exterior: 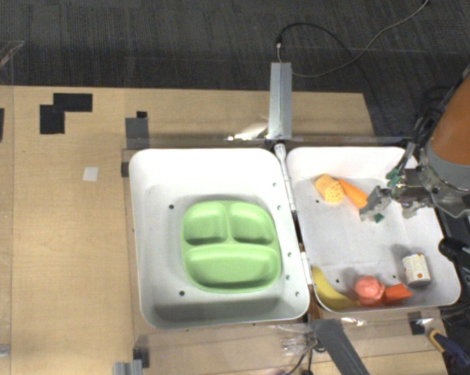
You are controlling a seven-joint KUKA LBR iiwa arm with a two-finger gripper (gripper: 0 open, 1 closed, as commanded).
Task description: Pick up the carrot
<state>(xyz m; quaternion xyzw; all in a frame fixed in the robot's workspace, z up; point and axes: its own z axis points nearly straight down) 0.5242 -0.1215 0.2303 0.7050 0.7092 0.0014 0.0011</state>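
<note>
The carrot (pixel 354 194) is a short orange piece lying in the upper half of the right bin (pixel 429 230), slanting down to the right. Its left end touches a yellow corn-like piece (pixel 328 189). My gripper (pixel 383 192) hangs just right of the carrot's lower tip, reaching in from the right edge. Its two green-tipped fingers (pixel 373 209) stand apart, so it is open with nothing between them. The lower finger is very near the carrot's tip; I cannot tell whether they touch.
A green divided plate (pixel 229 244) lies in the left bin (pixel 155 224). Along the right bin's front edge lie a yellow banana (pixel 329 291), a pink round item (pixel 367 288) and an orange piece (pixel 396 293). A small white can (pixel 416 268) stands nearby.
</note>
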